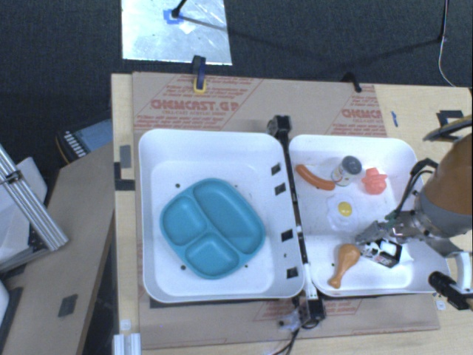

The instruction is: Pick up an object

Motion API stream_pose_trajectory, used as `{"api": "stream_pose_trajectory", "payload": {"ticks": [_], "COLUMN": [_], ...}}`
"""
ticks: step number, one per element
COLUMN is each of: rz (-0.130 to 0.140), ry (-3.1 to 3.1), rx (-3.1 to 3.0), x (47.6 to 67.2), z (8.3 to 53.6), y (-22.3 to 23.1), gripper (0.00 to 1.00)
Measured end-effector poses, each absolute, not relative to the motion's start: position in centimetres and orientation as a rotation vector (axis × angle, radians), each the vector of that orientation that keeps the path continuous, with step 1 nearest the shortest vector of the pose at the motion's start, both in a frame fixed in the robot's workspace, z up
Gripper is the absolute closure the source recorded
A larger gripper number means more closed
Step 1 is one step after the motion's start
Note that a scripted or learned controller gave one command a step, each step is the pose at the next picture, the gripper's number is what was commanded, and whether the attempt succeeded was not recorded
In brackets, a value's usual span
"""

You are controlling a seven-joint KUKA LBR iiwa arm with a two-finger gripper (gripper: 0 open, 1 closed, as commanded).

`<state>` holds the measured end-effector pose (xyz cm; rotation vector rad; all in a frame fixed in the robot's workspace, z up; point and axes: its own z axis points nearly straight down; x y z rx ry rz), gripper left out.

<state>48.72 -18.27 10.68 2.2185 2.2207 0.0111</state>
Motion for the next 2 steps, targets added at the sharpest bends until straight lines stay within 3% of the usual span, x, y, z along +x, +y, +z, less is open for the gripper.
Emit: {"api": "stream_pose_trajectory", "payload": {"ticks": [1, 2], "rz": [0.003, 0.007], "ry": [2.221, 2.220], "rx": [2.220, 2.219], "x": [48.8, 49.0], "z": [8.5, 9.6], "y": [-18.2, -18.2], "gripper": [0.00, 1.00]}}
